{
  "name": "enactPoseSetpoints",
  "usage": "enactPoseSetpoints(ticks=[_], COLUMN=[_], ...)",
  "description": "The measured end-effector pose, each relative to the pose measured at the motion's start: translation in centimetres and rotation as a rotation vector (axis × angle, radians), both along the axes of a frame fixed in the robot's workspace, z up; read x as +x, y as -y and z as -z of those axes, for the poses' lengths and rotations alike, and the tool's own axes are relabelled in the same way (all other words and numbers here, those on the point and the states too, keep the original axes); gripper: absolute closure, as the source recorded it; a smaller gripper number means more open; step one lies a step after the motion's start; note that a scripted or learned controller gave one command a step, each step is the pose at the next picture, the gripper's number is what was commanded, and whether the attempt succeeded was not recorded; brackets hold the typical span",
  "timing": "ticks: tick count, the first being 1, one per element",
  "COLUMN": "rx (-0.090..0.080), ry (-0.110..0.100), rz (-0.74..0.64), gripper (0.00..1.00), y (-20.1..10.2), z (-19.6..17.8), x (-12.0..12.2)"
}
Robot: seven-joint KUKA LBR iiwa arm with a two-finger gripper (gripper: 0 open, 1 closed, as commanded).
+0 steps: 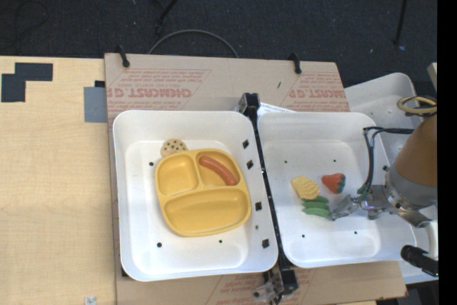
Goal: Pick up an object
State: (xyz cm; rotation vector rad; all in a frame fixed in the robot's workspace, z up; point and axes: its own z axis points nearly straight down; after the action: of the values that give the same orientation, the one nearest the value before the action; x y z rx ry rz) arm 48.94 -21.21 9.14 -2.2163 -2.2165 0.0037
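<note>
Your gripper point(341, 209) sits low in the right bin point(328, 253), just beside the green piece point(315, 207); its grip state can't be told. Yellow piece point(305, 187) and red piece point(333, 182) cluster nearby. Bare floor toward the near rim.

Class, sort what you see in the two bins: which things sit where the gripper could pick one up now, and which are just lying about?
Near the gripper, right bin:
yellow corn piece
red piece
green piece

Lying about, left bin:
yellow divided tray
sausage in the tray
cookie beside the tray
</note>
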Motion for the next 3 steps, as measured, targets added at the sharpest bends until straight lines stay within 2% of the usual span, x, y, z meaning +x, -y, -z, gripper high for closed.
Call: enactPoseSetpoints(ticks=[1,2,3], rx=[-0.002,-0.002,-0.004], ry=[0.003,0.005,0.009], rz=[0.002,0.004,-0.002], gripper=[0.00,1.00,1.00], y=[0.0,0.1,-0.6], z=[0.4,-0.8,-6.7], x=[0.0,0.1,0.6])
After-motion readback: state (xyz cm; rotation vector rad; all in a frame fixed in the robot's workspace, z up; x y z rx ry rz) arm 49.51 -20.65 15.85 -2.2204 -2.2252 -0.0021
